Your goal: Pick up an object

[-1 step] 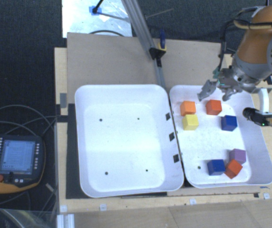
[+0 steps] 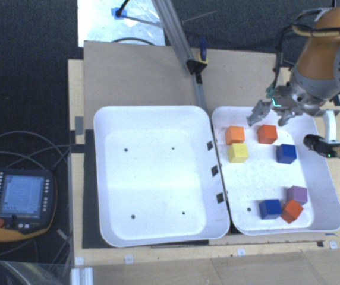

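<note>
**Jaws spread above the right bin, nothing gripped**

While the grey arm with its orange band (image 2: pixel 330 34) reaches in from the upper right of the frame, the gripper (image 2: pixel 272 117) sits over the far end of the right bin (image 2: pixel 321 189). Its jaws stand wide apart, one finger (image 2: pixel 257 115) to the left and the other to the right, with no object between them.

Directly below the jaws in the frame lies a red-orange cube (image 2: pixel 267 133), close to the fingers; contact cannot be confirmed. To its left is an orange cube (image 2: pixel 235 135), and just below that, touching or nearly so, a yellow cube (image 2: pixel 238 152). A blue cube (image 2: pixel 286 154) lies to the lower right of the red-orange one.

At the near end of the same bin, three pieces are clustered: a second blue cube (image 2: pixel 270 209), an orange-red cube (image 2: pixel 292 211) tilted on a corner beside it, and a purple cube (image 2: pixel 297 194) just above them.

The left bin (image 2: pixel 107 159) occupies the centre of the frame on the desk (image 2: pixel 134 70). A control pendant (image 2: pixel 16 203) rests at the lower left, off the desk.
</note>
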Controlling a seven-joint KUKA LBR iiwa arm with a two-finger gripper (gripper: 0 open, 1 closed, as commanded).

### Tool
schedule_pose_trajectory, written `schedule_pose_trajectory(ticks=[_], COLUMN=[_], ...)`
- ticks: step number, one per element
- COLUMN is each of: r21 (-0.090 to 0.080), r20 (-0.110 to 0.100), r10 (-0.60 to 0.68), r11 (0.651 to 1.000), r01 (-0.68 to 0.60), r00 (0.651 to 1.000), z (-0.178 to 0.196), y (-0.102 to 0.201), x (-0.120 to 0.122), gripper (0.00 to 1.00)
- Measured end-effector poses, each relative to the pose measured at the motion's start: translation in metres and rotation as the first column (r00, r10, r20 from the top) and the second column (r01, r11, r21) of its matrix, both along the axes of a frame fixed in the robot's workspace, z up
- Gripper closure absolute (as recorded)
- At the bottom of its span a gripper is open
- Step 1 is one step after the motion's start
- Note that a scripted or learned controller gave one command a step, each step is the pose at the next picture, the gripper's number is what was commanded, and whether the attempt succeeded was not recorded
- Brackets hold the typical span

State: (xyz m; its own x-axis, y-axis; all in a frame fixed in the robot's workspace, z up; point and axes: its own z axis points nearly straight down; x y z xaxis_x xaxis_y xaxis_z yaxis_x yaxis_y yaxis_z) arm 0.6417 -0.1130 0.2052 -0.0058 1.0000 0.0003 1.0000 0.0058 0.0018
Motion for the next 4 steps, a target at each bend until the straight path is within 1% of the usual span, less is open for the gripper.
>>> schedule_pose_trajectory(ticks=[1, 2, 3, 4], r21=[-0.001, 0.0, -0.003, -0.002], r20=[-0.003, 0.001, 0.017, 0.023], r10=[0.0, -0.001, 0.0, 0.003], r11=[1.0, 1.0, 1.0, 1.0], r01=[0.0, 0.001, 0.0, -0.002], r00=[1.0, 1.0, 1.0, 1.0], z=[-0.041, -0.085, -0.092, -0.08], y=[0.002, 0.008, 0.007, 0.008], x=[0.002, 0.01, 0.015, 0.017], gripper=[0.0, 0.0, 0.0, 1.0])
